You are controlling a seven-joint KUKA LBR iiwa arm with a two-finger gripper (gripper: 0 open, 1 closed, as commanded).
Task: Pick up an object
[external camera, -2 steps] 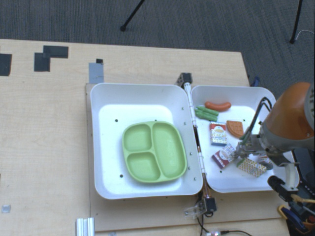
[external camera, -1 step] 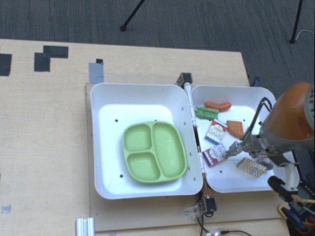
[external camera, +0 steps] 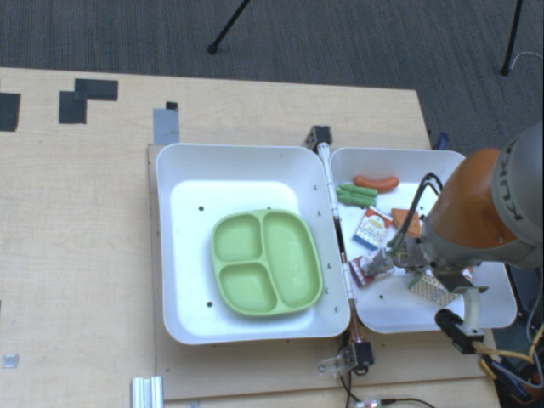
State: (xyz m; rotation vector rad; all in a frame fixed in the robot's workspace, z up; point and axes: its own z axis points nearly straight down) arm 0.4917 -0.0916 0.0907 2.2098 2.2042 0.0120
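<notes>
your arm reaches into the right bin.
hand sits beside a small packet; you cannot tell its grip.

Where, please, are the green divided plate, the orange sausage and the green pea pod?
green divided plate (external camera: 267,263), camera view, on its centre divider.
orange sausage (external camera: 376,182), camera view, on its middle.
green pea pod (external camera: 356,195), camera view, on its middle.

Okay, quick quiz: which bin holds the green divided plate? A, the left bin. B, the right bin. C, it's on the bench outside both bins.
A: the green divided plate lies flat inside the left bin, while the right bin holds the small items.
</notes>
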